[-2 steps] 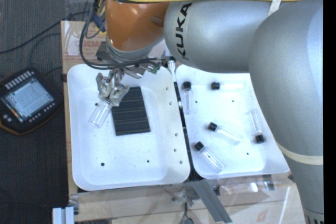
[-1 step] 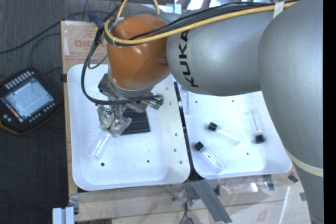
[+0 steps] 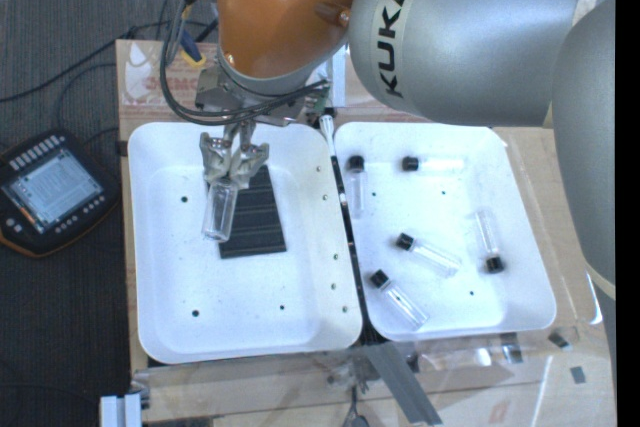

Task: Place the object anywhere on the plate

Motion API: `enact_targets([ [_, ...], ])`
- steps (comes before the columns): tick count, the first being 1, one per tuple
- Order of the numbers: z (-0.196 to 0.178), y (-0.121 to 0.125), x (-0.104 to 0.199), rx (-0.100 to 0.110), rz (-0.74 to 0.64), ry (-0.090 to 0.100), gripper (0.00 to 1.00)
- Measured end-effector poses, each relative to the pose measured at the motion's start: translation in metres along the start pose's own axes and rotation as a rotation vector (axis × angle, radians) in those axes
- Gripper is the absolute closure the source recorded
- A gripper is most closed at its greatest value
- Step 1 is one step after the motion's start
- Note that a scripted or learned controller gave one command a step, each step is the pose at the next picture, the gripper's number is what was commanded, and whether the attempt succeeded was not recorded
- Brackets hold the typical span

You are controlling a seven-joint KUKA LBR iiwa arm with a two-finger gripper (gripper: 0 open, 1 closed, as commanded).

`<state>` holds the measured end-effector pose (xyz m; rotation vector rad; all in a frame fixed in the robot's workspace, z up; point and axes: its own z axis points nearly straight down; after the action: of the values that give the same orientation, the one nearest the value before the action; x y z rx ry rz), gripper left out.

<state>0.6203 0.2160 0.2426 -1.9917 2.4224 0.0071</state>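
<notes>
Grey metal fingers of the gripper (image 3: 233,170) hang over the upper part of the left bin (image 3: 170,315), pinched around the top end of a clear vial (image 3: 220,212). The vial hangs from them, its lower end reaching down toward the left edge of the plate (image 3: 255,220), a dark ribbed rectangle lying in the middle of that bin. So the gripper reads as closed on the vial, narrow rather than wide. Whether the vial's lower end already touches the plate or the bin floor just beside it, I cannot tell from this slant.

Above the gripper, the orange band (image 3: 270,0) and the grey arm (image 3: 470,25) fill the upper right of the frame. In the right bin (image 3: 530,305) lie five more vials with black caps: one at upper left near the divider (image 3: 355,177), one at top (image 3: 428,164), one in the middle (image 3: 425,253), one at right (image 3: 488,240) and one at lower left (image 3: 397,295). A pendant (image 3: 50,190) sits on the floor at the left of the frame.

By my judgement the carry is done and the placing step is in hand. The vial sits over the plate's left margin, so a small shift toward frame right looks wise before lowering and opening, lest it roll off onto the bin floor.
</notes>
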Motion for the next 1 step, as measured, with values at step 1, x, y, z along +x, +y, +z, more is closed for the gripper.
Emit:
enact_targets([
  [1, 0.0925, 0.0342, -0.0022, -0.006, -0.558, 0.002, 1.00],
])
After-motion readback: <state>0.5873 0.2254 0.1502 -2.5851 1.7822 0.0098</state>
